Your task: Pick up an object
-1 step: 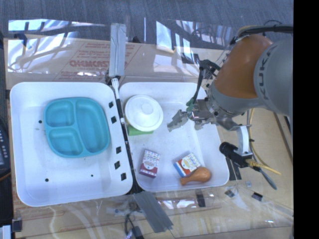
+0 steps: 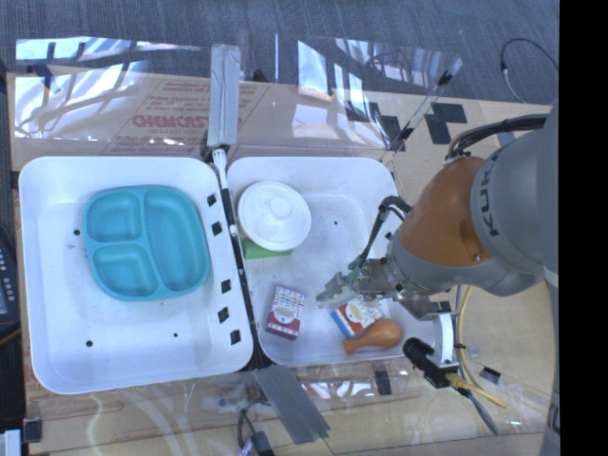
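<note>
From my seat I see the arm (image 2: pixel 475 226) reaching in from the right over the right bin (image 2: pixel 323 174), its orange band sitting just above the wrist. The tool (image 2: pixel 344 286) hangs low in that bin's lower right part, and I cannot tell how far open it is, nor whether it has hold of anything; the metal parts blur together there. Just below and to the right of it lie a small blue, white and red packet (image 2: pixel 350 317) and a brown drumstick-shaped toy (image 2: pixel 376 335), the two touching each other near the bin's front wall. To the left of the tool, well clear of it, a small red and white carton (image 2: pixel 285 312) lies flat on the bin floor. Further up, by the divider between the bins, a round white lidded bowl (image 2: pixel 274 216) rests on a green block (image 2: pixel 258 248) that pokes out beneath its lower edge. The left bin (image 2: pixel 47 255) holds a teal divided plate (image 2: pixel 147 241) with three compartments, lying flat near its middle. Both bins sit side by side on the counter (image 2: pixel 142 112).
</note>
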`<state>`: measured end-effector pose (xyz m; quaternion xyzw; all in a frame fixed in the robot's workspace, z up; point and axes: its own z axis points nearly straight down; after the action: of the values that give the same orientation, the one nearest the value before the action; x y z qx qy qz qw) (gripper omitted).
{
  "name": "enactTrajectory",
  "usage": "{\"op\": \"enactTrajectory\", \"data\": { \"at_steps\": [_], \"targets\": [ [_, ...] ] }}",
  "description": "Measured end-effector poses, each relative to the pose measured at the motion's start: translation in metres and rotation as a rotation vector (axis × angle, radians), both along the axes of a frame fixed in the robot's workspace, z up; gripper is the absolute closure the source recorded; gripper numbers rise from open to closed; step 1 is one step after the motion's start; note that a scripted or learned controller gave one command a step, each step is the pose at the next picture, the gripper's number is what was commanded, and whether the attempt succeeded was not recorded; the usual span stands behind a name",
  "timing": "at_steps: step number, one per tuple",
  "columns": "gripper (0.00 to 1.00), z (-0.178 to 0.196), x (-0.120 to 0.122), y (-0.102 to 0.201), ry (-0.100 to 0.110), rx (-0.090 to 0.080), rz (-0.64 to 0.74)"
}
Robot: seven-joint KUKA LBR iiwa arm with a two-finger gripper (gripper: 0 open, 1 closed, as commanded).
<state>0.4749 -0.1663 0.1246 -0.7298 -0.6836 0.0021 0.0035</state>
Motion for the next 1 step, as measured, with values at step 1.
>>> {"op": "enactTrajectory", "data": {
  "at_steps": [1],
  "targets": [
    [0.00, -0.0262, 0.0046, -0.0060, -0.014, -0.003, 0.105]
  ]
}}
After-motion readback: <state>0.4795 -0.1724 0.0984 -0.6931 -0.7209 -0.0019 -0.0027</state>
